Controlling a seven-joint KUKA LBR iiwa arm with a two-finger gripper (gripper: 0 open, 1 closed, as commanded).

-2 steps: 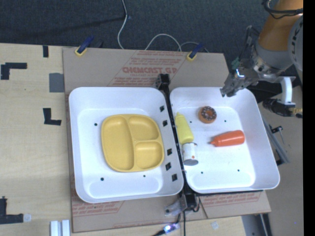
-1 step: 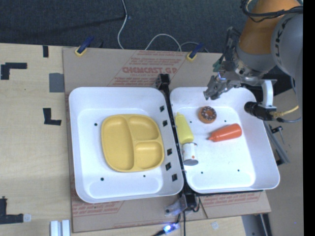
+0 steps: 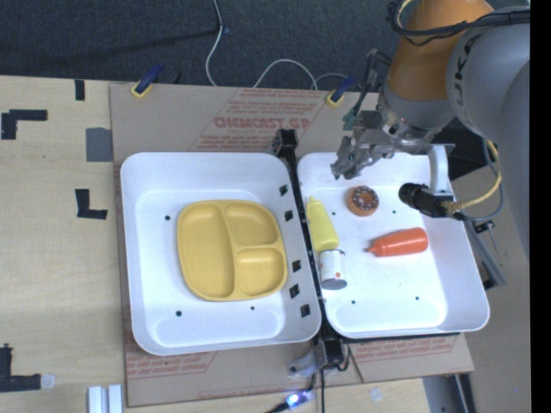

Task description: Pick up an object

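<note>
A: Right bin [image 3: 448, 304], contents?

B: Holding a brown round piece [image 3: 362, 200], an orange carrot-like piece [image 3: 399, 243], a yellow tube [image 3: 323, 227] lying along the divider. Left bin [image 3: 146, 231] is carrying a yellow sectioned plate [image 3: 231, 249].

A: Tool [image 3: 347, 167]?

B: Hovering near the far rim, gripping nothing; fingers' spread unreadable.

A: Risk?

B: Descending there, it is likely striking the rim or closing beside the round piece.

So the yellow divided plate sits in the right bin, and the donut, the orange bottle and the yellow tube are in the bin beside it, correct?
Not quite. The camera view shows the yellow divided plate in the left bin, not the right. The rest stands: the donut, the orange bottle and the yellow tube lie in the bin beside it, the right bin.
</note>
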